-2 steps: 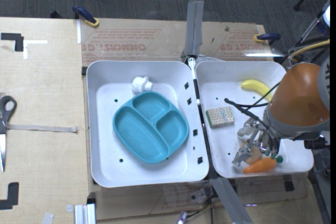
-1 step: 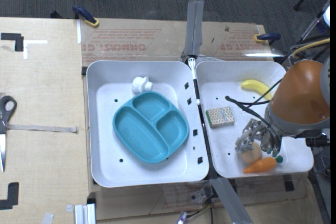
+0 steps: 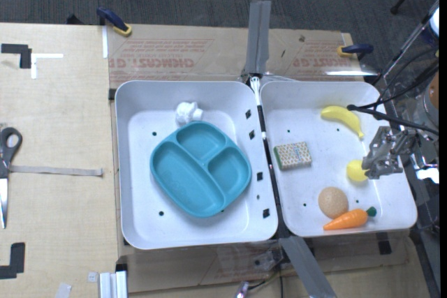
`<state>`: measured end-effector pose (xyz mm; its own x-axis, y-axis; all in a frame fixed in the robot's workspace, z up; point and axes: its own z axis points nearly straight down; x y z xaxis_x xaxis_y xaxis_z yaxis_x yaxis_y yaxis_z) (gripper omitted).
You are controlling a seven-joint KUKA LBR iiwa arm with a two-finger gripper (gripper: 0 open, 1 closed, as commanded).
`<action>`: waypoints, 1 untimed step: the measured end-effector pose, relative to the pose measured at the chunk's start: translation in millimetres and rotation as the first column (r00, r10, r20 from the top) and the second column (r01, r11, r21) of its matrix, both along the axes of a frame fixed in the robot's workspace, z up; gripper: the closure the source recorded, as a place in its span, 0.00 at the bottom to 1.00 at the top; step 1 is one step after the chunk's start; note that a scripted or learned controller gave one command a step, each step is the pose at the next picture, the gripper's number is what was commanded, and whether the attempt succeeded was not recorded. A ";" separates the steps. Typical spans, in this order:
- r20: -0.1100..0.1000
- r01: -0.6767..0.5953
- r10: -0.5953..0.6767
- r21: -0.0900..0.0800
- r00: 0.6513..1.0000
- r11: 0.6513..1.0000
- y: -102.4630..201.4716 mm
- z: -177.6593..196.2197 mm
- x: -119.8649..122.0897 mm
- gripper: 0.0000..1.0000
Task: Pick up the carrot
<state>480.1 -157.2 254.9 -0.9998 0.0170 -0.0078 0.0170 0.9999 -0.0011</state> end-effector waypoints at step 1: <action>-0.005 -0.311 0.311 0.001 0.950 0.950 -17.8 -15.1 -1.1 1.00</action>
